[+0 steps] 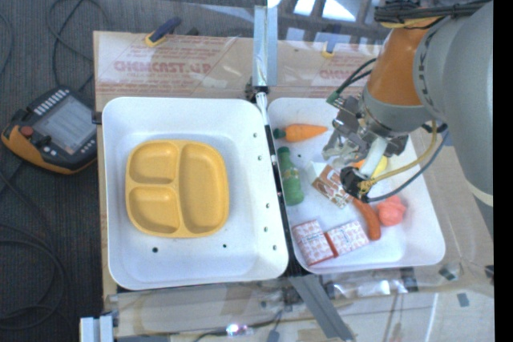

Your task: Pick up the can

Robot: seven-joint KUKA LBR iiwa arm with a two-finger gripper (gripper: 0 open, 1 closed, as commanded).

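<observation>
Can (329,185) is taken to be the small brown-and-white labelled thing lying in the right bin (421,243), just below and to the left of the hand (343,158) (it is too small to name with certainty, so this is a judgement). The hand hangs over the middle of that bin, slanted toward the can. Whether it is apart or together cannot be told from this angle, and nothing can be seen clamped in it.

The chief risk is crowding. An orange-red piece (369,222) lies just beside the can's lower right end, with a pink lump (393,210) near it, so a descent slightly off to that side would likely close on the wrong thing or shove both. If the can is a cylinder lying flat, a grip across its curve may squeeze it out sideways, and it could roll toward the green bottle (289,177).

That bottle lies along the wall between the two bins, leaving a strip of bare floor between it and the can. A carrot (304,132) lies near the far wall, well clear. Two red-and-white packets (313,241) sit near the front rim, apart from the can. The best open room appears to be on the can's left and upper sides. The left bin (240,246) holds a yellow tray (177,188).
</observation>
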